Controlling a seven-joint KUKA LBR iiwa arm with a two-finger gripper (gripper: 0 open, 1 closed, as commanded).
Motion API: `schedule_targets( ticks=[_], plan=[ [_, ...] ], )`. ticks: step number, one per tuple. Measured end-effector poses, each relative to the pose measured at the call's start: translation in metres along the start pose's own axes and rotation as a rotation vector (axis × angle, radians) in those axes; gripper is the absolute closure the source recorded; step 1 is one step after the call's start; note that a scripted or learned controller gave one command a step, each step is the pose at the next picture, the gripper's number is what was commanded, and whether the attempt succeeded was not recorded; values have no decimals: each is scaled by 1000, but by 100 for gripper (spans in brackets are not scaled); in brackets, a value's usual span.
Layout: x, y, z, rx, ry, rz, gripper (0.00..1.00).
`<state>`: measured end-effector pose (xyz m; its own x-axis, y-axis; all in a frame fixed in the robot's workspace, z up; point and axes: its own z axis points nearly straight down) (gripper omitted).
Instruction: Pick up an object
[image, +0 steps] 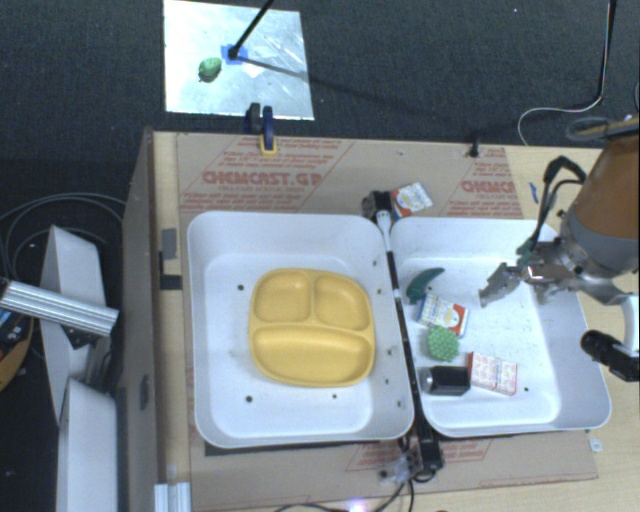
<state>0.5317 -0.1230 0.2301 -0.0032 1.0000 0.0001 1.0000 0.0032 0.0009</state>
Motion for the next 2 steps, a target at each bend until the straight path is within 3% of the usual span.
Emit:
schedule_targets(
  ticks=[1,2],
  plan=[
    [32,42,92,2,0,0,0],
    [34,33,141,-9,3,0,0]
  ],
)
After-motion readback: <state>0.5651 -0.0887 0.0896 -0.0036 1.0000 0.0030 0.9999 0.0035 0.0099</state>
